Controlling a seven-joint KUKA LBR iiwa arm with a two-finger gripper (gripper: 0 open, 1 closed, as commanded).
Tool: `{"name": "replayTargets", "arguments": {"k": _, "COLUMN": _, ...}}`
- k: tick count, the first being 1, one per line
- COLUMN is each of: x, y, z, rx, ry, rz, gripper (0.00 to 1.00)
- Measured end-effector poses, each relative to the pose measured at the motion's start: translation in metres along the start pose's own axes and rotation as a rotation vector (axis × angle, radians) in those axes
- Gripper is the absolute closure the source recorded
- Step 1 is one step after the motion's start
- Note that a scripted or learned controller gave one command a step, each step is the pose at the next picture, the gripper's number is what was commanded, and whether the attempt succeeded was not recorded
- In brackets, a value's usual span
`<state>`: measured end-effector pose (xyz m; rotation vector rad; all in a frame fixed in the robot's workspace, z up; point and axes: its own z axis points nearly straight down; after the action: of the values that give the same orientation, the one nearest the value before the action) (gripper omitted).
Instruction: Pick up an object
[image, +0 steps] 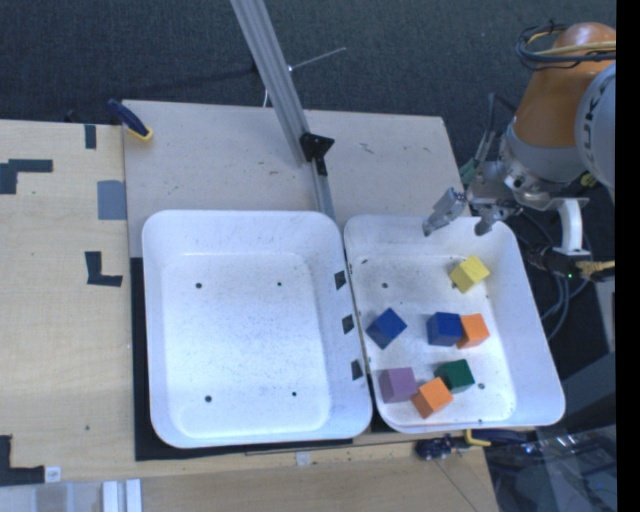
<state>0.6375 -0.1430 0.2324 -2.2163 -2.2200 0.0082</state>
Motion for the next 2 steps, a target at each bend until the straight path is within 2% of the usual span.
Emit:
{"name": "replayTargets", "arguments": {"k": 1, "x": -0.003, "y": 0.000, "z": 0.064, "rx": 0.002, "ry": 0.000, "rz": 0.001, "gripper": 0.00}}
{"name": "replayTargets", "arguments": {"k": 2, "x": -0.002, "y": 0.002, "z": 0.109, "rx": -0.001, "ry": 0.000, "rz": -0.001, "gripper": 0.00}}
